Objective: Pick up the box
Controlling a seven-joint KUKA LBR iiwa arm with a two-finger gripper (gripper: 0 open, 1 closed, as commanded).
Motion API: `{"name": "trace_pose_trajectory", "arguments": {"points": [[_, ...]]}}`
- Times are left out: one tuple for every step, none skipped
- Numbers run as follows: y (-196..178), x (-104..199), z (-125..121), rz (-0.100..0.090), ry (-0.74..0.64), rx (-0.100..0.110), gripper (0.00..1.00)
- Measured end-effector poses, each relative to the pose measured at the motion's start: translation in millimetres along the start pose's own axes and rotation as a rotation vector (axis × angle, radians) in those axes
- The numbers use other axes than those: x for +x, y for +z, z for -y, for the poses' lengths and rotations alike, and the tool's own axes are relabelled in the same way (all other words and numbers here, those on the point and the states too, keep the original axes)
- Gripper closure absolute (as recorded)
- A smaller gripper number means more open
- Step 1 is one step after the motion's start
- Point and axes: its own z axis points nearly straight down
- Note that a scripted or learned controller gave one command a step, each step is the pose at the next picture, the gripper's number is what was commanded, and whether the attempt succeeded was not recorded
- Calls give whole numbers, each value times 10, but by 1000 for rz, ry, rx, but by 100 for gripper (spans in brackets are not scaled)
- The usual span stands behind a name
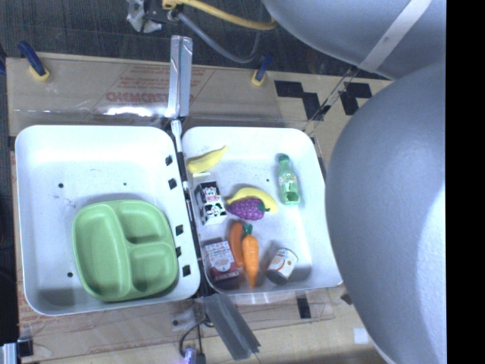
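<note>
From the camera above the bench, 2 white bins sit side by side. The left bin (38, 203) holds a green divided plate (125, 249). The right bin (314, 203) holds the clutter: a small black-and-white milk carton (210, 202) against the left wall, and below it a dark red box (220, 260) near the front left corner. A carrot (249, 258) lies just beside that box, a banana (206, 158) near the back, purple grapes (246, 209) overlapping a second banana (256, 198), a green bottle (287, 179) to the right, and a small can (282, 264) at the front.

The grey arm (394, 188) bulks over the right side; I cannot tell the state of its gripper.

Risks, as I judge them: both box-like items hug the bin wall, leaving little finger room, and the carrot beside the red box could be caught or shoved instead.
</note>
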Motion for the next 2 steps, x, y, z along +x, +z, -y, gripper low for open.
{"name": "trace_pose_trajectory", "arguments": {"points": [[-81, 26, 13, 2, -8, 3, 100], [-164, 53, 27, 5, -15, 6, 100]]}}
